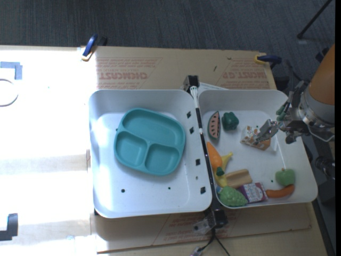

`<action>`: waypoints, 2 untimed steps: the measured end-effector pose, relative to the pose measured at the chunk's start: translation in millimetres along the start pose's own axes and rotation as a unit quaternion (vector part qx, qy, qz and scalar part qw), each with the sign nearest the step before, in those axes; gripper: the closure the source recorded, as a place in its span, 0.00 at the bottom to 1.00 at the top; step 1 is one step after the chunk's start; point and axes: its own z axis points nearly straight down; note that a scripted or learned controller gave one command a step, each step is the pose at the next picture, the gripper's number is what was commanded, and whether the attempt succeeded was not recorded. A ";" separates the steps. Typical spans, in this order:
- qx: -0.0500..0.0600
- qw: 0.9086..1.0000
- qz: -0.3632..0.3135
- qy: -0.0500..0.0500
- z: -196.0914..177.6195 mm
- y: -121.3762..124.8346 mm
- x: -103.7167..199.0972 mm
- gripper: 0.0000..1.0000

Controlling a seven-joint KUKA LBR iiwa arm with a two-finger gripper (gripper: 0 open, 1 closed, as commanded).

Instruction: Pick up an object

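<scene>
green toy (232, 196) lies well apart from gripper (265, 133).

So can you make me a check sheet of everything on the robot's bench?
Surface: brown cardboard under two white bins.
Job's things: right bin holds a watermelon slice, broccoli, a patterned packet, a carrot and other toy food.
Clutter: left bin holds a teal divided plate.
Grippers: the tool is low over the packet; grip unclear.
Cables: one black cable at the bench's front.
Surroundings: dark carpet, blue clamps at the cardboard's corners.
</scene>
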 end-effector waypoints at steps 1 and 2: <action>0.000 1.000 0.001 0.000 137.1 54.9 27.7 0.00; -0.009 1.000 0.001 -0.003 150.2 109.5 26.7 0.00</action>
